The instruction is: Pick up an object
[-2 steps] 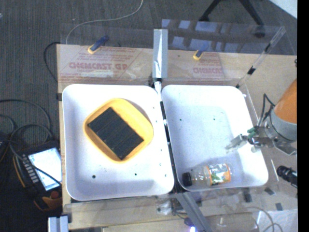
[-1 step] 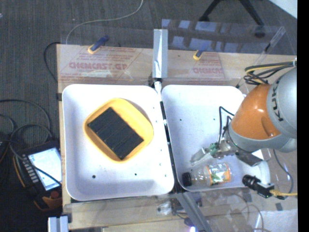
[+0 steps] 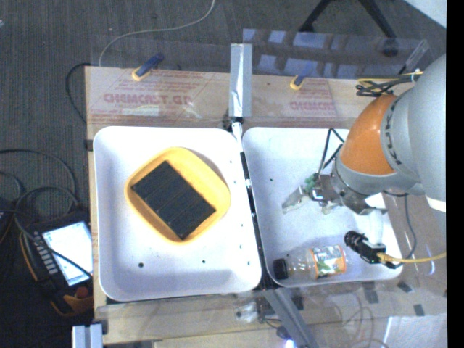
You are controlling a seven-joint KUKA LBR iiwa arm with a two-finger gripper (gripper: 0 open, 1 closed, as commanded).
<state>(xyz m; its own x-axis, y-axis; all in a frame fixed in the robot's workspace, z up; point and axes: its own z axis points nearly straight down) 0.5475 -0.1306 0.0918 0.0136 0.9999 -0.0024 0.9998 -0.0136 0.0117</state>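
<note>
The left bin [image 3: 116, 158] holds a yellow dish [image 3: 210, 176] with a flat black square pad [image 3: 174, 199] lying in it. Along the front wall of the right bin [image 3: 283, 158] lies a clear plastic bottle [image 3: 319, 261] on its side, with an orange label and a dark cap pointing left. My gripper [image 3: 310, 203] hangs over the middle of the right bin, above and behind the bottle and apart from it. Its fingers are spread open with nothing between them. The orange band of the arm [image 3: 366, 147] sits just to its right.
A black connector with a yellow cable [image 3: 366, 249] hangs by the right bin's front right corner, close to the bottle. A metal divider post [image 3: 239, 85] stands behind the seam between the bins. A tablet [image 3: 65, 249] lies on the floor at the left.
</note>
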